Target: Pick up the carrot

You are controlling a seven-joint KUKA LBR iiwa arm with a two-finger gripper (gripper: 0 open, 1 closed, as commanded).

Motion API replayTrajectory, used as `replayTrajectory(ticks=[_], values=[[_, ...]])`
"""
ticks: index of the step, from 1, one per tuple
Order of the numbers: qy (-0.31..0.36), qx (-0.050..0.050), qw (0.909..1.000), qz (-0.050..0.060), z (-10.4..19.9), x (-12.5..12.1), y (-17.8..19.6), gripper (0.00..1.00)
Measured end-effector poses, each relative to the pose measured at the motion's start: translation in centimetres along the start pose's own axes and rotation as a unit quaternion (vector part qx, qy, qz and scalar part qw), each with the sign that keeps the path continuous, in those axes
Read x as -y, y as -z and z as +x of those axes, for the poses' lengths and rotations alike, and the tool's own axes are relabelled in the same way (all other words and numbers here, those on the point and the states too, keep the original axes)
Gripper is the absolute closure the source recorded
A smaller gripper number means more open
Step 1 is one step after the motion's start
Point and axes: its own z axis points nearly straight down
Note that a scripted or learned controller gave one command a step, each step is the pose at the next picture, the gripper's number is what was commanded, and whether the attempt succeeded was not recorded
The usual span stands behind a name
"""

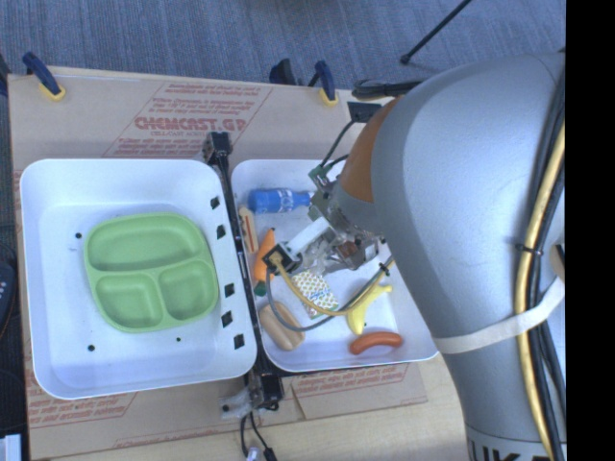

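The big grey arm (pixel 480 209) sweeps in from the right and dominates the shot, its orange band (pixel 360 171) sitting above the wrist and its bulk covering the right bin's far side. Under everything lies the bench (pixel 144 113), covered in a brown printed sheet and edged by blue clamps (pixel 43 75) at the back. The left bin (pixel 38 190) has plenty of bare white floor around a green divided plate (pixel 149 272), which lies flat and clear of all four walls. The right bin (pixel 327 361) is a tighter story, crowded in its front half and with only a little open floor along the back rim. The gripper (pixel 348 250) hangs low over the middle of that bin, and whether it is spread or closed I cannot tell from this angle; nothing shows clearly in its grasp. A blue bottle (pixel 279 200) lies on its side near the back. A banana (pixel 370 305) curves just beneath the wrist, and a red sausage (pixel 377 342) lies near the front wall. A tan roll, possibly a bun (pixel 281 329), sits in the front left corner. Now the carrot (pixel 261 257): it lies lengthwise right beside the left wall of the right bin, left of the gripper and apart from it, with little room on the wall side. A small patterned packet (pixel 315 291) lies between the carrot and the banana.
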Motion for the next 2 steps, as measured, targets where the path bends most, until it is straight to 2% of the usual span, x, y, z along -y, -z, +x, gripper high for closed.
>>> replayTrajectory(ticks=[1,2], values=[[0.000,0.000,1.0000,0.000,0.0,0.0,0.0,0.00],[-0.108,-0.001,0.9941,-0.002,1.9,5.0,7.6,0.00]])
